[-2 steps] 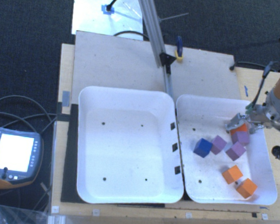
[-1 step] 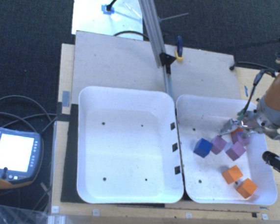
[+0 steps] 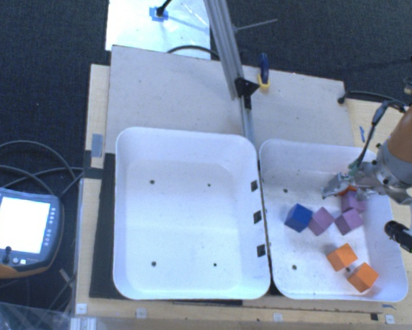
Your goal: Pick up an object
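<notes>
Orange blocks [image 3: 353, 267] nearest; purple block [image 3: 352, 200] beneath tool [image 3: 349, 186].

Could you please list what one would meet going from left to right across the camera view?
Pendant → left bin → blue cube → purple cube → orange cube → second orange cube. The gripper and two more purple cubes overlap, so I leave them out.

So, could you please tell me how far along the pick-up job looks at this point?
Nothing looks picked up yet: the blue cube, three purple cubes and two orange cubes all lie in the right bin. In hand: the claw is low over the uppermost purple cube. Left: a visible grasp and lift.
</notes>
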`<state>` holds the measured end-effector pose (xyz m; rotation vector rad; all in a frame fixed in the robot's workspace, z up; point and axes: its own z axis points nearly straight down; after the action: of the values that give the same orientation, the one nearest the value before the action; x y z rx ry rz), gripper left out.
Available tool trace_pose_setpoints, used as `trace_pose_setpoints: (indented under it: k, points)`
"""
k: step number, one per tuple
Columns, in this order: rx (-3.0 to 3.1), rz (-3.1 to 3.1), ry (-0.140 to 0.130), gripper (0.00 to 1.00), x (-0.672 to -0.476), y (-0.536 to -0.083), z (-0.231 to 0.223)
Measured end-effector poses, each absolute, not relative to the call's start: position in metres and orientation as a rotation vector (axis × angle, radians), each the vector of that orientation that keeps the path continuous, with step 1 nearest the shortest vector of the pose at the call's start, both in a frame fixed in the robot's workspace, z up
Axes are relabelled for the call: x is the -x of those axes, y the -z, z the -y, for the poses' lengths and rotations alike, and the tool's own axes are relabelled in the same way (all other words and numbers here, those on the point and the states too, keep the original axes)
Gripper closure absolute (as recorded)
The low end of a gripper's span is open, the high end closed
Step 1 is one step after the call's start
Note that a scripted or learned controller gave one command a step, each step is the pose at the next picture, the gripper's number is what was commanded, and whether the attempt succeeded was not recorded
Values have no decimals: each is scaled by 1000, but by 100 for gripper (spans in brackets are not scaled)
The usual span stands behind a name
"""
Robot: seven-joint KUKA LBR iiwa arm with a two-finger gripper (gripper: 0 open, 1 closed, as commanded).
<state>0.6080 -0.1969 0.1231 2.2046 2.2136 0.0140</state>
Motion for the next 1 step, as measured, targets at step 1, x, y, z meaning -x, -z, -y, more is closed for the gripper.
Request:
trace_pose_setpoints:
  k: [1]
  points:
    - [-2199,-2213,-16,100,-609,-134,197]
